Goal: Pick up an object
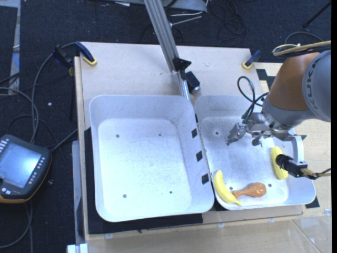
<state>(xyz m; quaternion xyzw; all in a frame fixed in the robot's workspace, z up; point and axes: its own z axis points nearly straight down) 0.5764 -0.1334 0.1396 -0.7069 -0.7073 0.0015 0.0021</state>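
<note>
The jaws [235, 135] hang over the middle of the right bin [221, 121], pointing toward the divider between the two bins. Whether they stand open or closed cannot be told at this size, and nothing shows between them. No object lies directly under them; the bin floor there is bare.

The step in hand looks like the approach or search before a grasp, with nothing picked up yet. The candidates all lie toward the near edge of the right bin: a yellow banana [224, 188] in the near-left corner against the divider wall, a tan drumstick-shaped toy [250, 191] just beside it and touching or almost touching its tip, and a second yellow piece [278, 163] by the right wall, partly covered by a black fitting on the arm.

The next move calls for shifting toward the near edge, centring on one item, and descending with room on both sides. The banana's place against the wall would likely crowd one side.

The arm [300, 91] reaches in from the bench's right edge, its orange band above the wrist, bent downward and inward over the right bin. The left bin [105, 109] lies beside it.
</note>
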